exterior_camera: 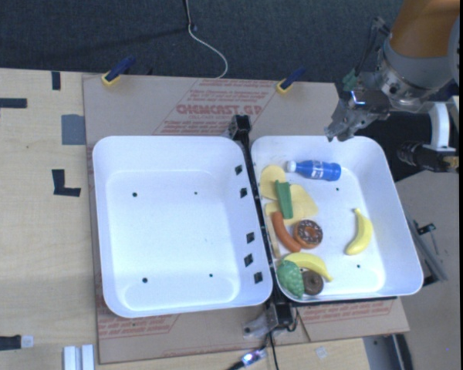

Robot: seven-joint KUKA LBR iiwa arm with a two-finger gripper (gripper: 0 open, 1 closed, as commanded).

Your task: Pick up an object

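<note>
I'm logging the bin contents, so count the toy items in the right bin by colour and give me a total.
Blue: 1, the bottle
Yellow: 3, two bananas and a flat yellow piece
Green: 2, a stick and a leafy piece
Orange: 1, the sausage
Brown: 2, a donut and a smaller round piece
Total: 9

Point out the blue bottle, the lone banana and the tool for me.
Blue bottle [318, 170], camera view, middle of its body.
Lone banana [359, 233], camera view, middle of its curve.
Tool [341, 129], camera view, its tip.
</note>
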